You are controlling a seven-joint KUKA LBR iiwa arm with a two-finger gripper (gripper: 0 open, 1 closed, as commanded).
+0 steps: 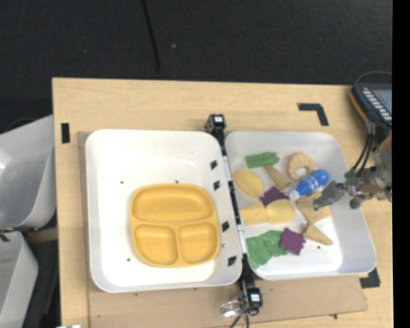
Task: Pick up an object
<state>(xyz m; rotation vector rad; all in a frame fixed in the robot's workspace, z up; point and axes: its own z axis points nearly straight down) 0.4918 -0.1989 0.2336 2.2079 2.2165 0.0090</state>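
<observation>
The right bin (352,251) holds several toy foods: a green piece (262,160), a tan pretzel shape (301,162), a blue bottle (309,182), a yellow lemon (248,182), a pale yellow piece (268,214), a green leafy piece (263,246), a purple piece (292,240) and a tan wedge (317,234). My gripper (326,198) reaches in from the right and sits low over the bin's right half. It is just right of the blue bottle and above the tan wedge. Nothing visibly hangs from it.
The left bin (109,162) carries a yellow divided tray (174,224) in its middle. A black-clipped divider (225,183) separates the two bins. A dark handheld device (374,104) lies on the bench at the far right.
</observation>
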